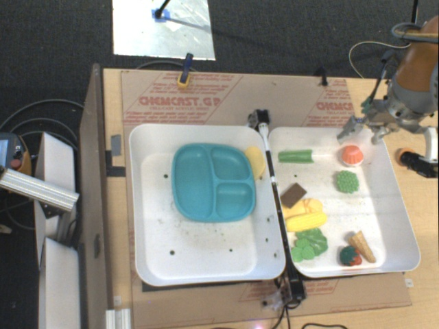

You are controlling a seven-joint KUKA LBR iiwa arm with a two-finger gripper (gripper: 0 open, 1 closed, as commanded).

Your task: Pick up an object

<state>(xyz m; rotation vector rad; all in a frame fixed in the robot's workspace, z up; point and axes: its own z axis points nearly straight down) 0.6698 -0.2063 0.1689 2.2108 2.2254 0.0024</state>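
Approach step, I'd say: your end effector hangs w/ fingers spread, nothing betw. them, just above the round orange-red plastic fruit in the right white bin. Nothing lifted yet. Next: drop straight down over that fruit, close, then raise.
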